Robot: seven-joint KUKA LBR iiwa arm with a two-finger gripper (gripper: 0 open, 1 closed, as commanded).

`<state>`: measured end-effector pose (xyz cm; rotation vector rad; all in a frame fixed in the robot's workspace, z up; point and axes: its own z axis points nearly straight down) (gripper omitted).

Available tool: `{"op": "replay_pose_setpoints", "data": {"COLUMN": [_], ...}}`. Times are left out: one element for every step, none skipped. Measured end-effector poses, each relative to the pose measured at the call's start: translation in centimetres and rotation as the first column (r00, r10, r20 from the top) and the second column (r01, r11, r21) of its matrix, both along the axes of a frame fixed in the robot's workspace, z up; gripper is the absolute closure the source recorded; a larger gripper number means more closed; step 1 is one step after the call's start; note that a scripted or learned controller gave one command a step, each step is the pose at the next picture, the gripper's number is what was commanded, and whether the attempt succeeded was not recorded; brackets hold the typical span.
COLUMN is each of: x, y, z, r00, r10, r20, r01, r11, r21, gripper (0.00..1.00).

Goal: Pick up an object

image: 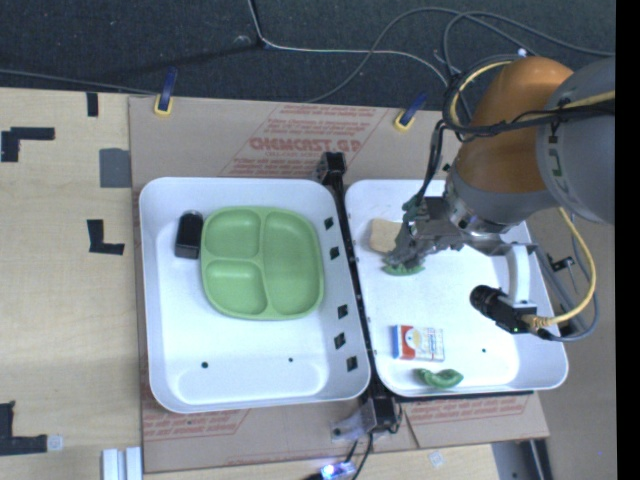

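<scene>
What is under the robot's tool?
A small green thing peeks out under the tool in the right bin, beside a tan block. The tool covers most of it.

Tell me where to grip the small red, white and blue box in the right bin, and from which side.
Grip the box across its short span, from straight above. It lies flat on the right bin floor, long side running left-right, so only its side edges offer a hold. The green piece sits just below it, apart, so closing on the left and right ends may be safer. The tool is up by the tan block.
</scene>
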<state>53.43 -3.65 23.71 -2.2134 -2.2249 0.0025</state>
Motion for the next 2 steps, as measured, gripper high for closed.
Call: {"op": "replay_pose_setpoints", "data": {"x": [-0.9, -1.1], "y": [5.1, 9.8], "z": [-1.4, -1.5], "r00": [1.000, 1.000], "r10": [0.000, 0.001], "r20": [0.000, 0.001], "r01": [0.000, -0.001], "r11": [1.000, 1.000], "r21": [0.000, 0.000], "gripper": [1.00, 1.00]}}
